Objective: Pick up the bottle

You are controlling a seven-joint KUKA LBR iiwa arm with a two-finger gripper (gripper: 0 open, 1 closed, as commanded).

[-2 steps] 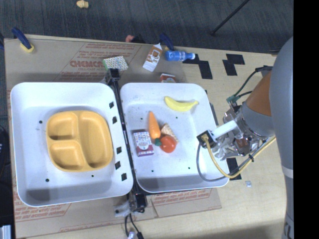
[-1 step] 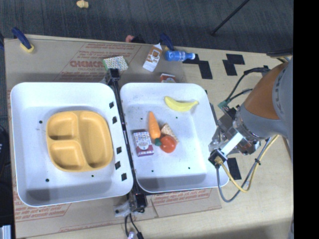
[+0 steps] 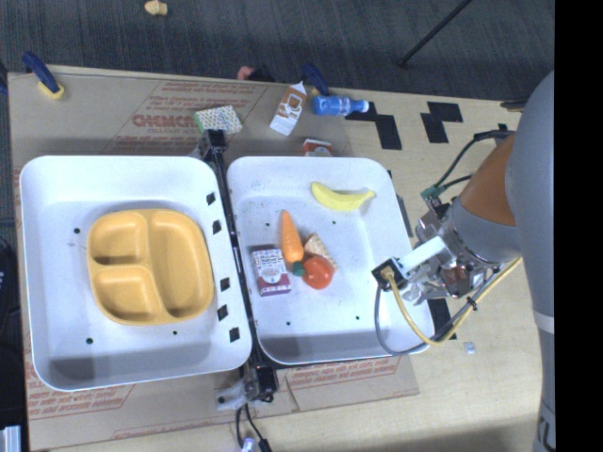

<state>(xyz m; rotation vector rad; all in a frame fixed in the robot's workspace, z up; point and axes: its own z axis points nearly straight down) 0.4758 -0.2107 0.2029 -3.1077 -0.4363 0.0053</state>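
Camera view: bottle [image 3: 337,106] lies top middle, outside both bins.
Gripper [image 3: 429,276]: right side; open or shut, cannot tell.
Risk: bottle rolls away.

One fixed camera looks down from above the worktop [image 3: 113,111] at a slant, far enough off to take in both white bins whole. The left bin [image 3: 38,281] fills the left half of the frame and the right bin [image 3: 363,332] sits just right of centre, their inner rims meeting near the middle. Dark floor [image 3: 283,26] runs along the top edge, beyond the worktop's far side. The arm [image 3: 528,158] enters from the right edge, seen large and close to the lens.
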